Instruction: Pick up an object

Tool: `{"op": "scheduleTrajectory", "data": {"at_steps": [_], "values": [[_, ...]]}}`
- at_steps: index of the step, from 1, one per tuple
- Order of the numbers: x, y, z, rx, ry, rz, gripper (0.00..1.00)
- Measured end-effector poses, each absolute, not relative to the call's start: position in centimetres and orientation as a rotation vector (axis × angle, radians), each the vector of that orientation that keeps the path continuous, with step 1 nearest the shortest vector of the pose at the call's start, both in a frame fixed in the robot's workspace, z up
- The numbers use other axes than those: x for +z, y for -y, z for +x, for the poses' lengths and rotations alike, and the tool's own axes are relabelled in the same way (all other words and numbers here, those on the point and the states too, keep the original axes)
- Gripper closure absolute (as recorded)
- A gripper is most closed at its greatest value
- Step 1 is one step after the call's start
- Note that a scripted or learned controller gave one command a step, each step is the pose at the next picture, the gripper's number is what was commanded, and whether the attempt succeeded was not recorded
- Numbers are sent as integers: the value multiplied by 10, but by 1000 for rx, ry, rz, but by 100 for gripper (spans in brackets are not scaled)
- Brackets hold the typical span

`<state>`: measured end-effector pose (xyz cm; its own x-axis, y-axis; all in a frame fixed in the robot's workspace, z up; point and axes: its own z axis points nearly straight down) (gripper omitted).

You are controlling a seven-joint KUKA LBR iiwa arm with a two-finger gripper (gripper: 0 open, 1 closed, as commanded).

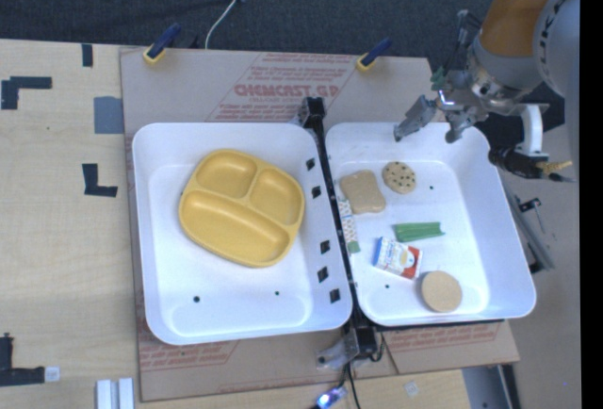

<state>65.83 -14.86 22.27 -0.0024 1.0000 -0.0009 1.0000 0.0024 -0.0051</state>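
On the bench (pixel 57 237), a sheet of brown cardboard (pixel 264 91) is laid under two shallow white bins set side by side, their inner rims touching along a dark seam. The left bin (pixel 160 303) is occupied by a yellow divided plate (pixel 242 206), turned at an angle, with three compartments moulded into it. The right bin (pixel 490 237) is seen to hold five small things, well spread. A tan, roughly square biscuit-like piece (pixel 363 191) is placed near the inner rim, and just beside it, toward the far wall, a round cookie with dark chips (pixel 399 177) is found. Nearer the middle a narrow green strip (pixel 417 231) is laid flat, and below it a small white packet with red and blue print (pixel 397 258) rests tilted. A round tan disc (pixel 440 291) sits close to the near rim.

The grey arm (pixel 565 21) with its orange band is brought in from the right, and the gripper (pixel 436 122) is held above the far edge of the right bin, apart from every item. Its two fingers appear spread, though the view is coarse there, and nothing is seen between them. Two clamps with yellow and blue handles (pixel 162 41) are fixed at the far edge of the cardboard.
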Motion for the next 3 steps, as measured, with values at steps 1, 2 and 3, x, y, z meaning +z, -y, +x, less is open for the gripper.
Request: {"op": "scheduleTrajectory", "data": {"at_steps": [1, 2, 3], "values": [[178, 152, 655, 7, 2221, -2219, 0], [135, 153, 653, 8, 2221, -2218, 0], [148, 152, 654, 4, 2224, -2218, 100]]}}
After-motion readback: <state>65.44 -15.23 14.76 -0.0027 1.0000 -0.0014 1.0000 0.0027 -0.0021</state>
